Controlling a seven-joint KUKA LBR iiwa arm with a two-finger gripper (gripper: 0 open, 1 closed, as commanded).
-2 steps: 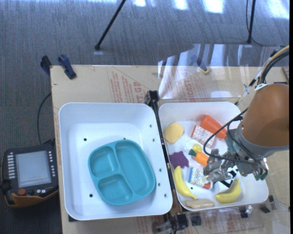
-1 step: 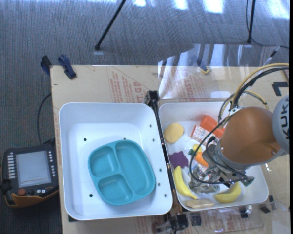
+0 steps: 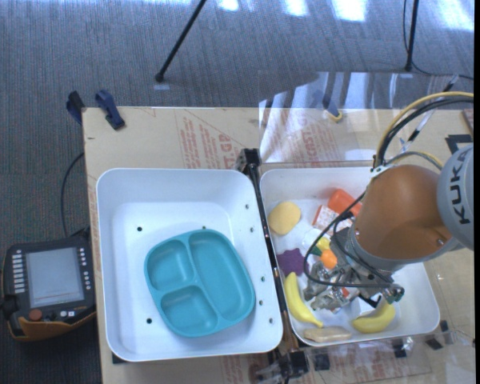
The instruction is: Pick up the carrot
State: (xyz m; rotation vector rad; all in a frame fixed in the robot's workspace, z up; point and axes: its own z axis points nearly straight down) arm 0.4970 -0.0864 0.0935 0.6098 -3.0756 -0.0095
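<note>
The carrot (image 3: 329, 258) shows as a small orange piece with a green tip in the right bin (image 3: 276, 184), mostly hidden under the arm's wrist. My gripper (image 3: 334, 288) hangs low in that bin, just in front of and below the carrot, among several toy foods. The orange band (image 3: 402, 214) of the arm covers the middle of the bin. Whether the carrot sits in the gripper is hidden by the wrist and clutter.
Around the gripper lie a yellow banana (image 3: 298, 301), a second banana (image 3: 374, 320), a purple piece (image 3: 290, 261), a yellow round item (image 3: 285, 217), an orange block (image 3: 342, 200) and a beige piece (image 3: 328, 335). The left bin (image 3: 112, 214) holds a teal divided plate (image 3: 198, 282).
</note>
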